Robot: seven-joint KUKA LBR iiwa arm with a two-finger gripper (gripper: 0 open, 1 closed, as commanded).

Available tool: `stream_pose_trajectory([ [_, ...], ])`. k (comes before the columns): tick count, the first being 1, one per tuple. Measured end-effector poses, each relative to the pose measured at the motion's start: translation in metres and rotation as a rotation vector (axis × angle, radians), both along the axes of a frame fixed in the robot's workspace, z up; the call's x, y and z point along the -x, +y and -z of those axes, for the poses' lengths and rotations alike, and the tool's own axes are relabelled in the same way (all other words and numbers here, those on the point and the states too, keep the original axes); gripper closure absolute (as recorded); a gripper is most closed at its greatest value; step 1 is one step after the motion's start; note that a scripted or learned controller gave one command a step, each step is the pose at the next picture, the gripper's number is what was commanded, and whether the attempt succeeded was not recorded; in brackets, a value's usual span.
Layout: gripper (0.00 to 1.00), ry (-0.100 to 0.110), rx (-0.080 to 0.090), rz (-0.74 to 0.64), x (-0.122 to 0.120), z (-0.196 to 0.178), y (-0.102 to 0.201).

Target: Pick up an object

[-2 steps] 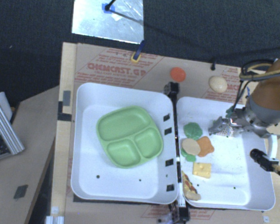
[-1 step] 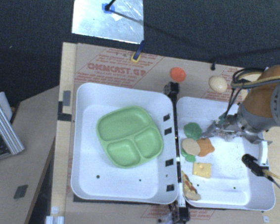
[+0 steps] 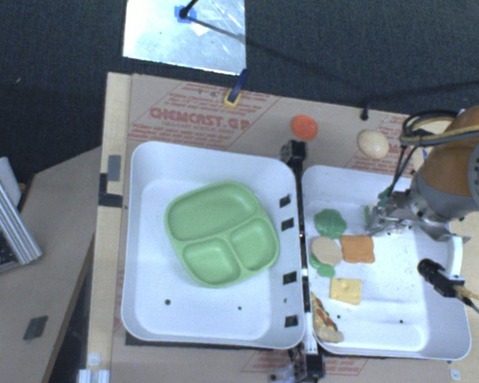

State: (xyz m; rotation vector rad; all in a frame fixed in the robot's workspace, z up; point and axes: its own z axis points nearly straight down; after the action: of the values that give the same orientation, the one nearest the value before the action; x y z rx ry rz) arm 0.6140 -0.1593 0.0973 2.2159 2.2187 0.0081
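My gripper (image 3: 380, 219) hangs low over the back of the right bin (image 3: 441, 335), reaching in from the right. Just in front of it lies an orange square piece (image 3: 358, 248). A green leafy piece (image 3: 331, 221) sits to the gripper's left. A beige round piece (image 3: 327, 252) rests on a smaller green piece (image 3: 325, 270). Further forward are a yellow cheese square (image 3: 346, 290) and a multicoloured food piece (image 3: 325, 321) against the bin's left wall. Nothing shows held in the gripper.
The left bin (image 3: 138, 303) holds a light green compartment plate (image 3: 221, 233). Behind the bins, on the cardboard, lie an orange ball (image 3: 304, 127) and a cream egg shape (image 3: 373, 143). A black divider (image 3: 296, 235) runs between the bins.
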Motion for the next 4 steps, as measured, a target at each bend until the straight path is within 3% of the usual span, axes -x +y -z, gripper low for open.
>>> stream_pose_trajectory([
  [2,1.0,-0.001,0.002,-0.005,-0.003,-0.13,0.003],
  [3,1.0,0.004,0.001,-0.005,-0.004,-0.128,0.004],
  [4,1.0,0.008,-0.002,-0.008,0.03,-0.129,0.054],
])
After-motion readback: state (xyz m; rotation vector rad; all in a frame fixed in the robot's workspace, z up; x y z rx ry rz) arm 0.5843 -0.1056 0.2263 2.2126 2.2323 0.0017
